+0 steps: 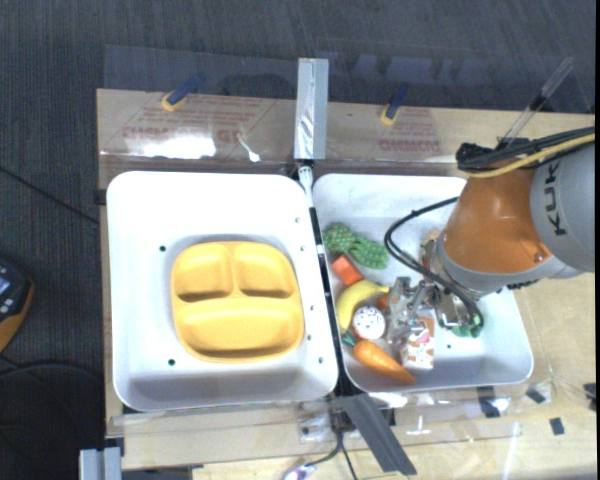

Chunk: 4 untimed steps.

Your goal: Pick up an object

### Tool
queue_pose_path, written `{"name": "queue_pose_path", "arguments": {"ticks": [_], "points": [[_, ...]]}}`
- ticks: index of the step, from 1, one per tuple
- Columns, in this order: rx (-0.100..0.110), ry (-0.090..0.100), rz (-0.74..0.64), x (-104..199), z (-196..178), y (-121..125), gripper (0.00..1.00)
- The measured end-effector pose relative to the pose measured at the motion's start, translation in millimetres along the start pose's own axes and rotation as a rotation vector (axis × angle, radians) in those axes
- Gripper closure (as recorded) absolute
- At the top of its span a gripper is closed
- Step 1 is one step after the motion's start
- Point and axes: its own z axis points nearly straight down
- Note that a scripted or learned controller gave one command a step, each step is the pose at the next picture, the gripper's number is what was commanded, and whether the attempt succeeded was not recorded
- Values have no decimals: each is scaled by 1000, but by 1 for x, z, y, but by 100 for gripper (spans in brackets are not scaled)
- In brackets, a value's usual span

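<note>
My gripper (408, 320) hangs low in the right bin (500, 353), its metal fingers down among a cluster of toy food. Just left of it lie a yellow banana (352, 299) and a small white round piece (368, 321). An orange carrot (382, 359) lies below the fingers by the bin's front wall. A small white and red carton (418, 348) sits right under the fingers. A green leafy piece (357, 247) and a small orange-red piece (346, 269) lie further back. The fingers' spacing is hard to read against the clutter.
The left bin (140, 268) holds a yellow divided tray (237, 297). A metal divider (312, 108) stands behind the bins. A dark green item (467, 325) peeks out under the wrist. Black cables (410, 230) loop over the right bin.
</note>
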Motion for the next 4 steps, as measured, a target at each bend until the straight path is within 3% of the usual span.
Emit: {"name": "queue_pose_path", "arguments": {"ticks": [1,2,4], "points": [[7,-22,-3,13,2,16,0],[6,-28,-22,19,2,17,0],[-3,-16,-72,16,3,0,0]]}}
